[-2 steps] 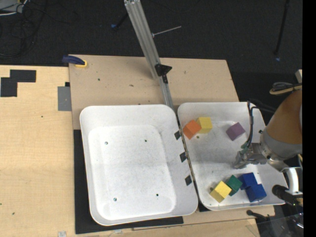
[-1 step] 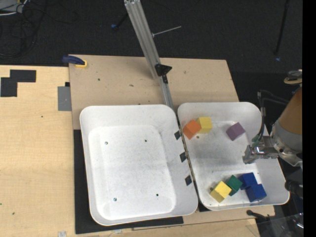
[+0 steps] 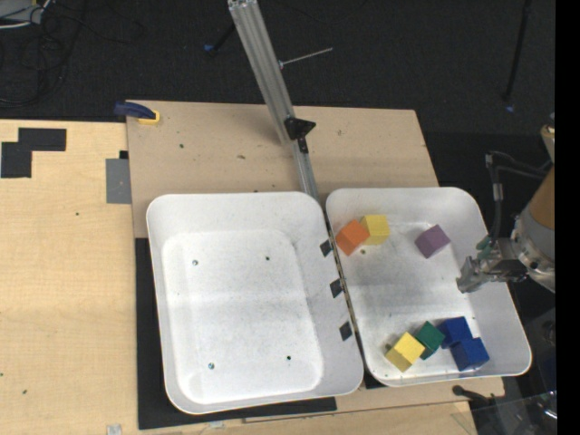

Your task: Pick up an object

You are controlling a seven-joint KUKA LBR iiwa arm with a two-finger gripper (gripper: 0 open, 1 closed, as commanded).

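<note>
The right bin [image 3: 410,199] holds several blocks. An orange block [image 3: 352,236] and a yellow block [image 3: 377,228] sit touching near its upper left. A purple block [image 3: 432,240] lies to their right. Near the front edge a yellow block [image 3: 405,352], a green block [image 3: 430,338] and two blue blocks [image 3: 462,343] form a cluster. My gripper [image 3: 475,273] hangs over the bin's right side, right of the purple block and above the blue ones. No block sits between its fingers.
The left bin [image 3: 172,216] lies beside the right one, with black clips [image 3: 336,287] along the shared edge. A slanted aluminium rail [image 3: 267,66] rises behind the bins. A blue-and-yellow clamp [image 3: 138,111] sits at the board's far left corner.
</note>
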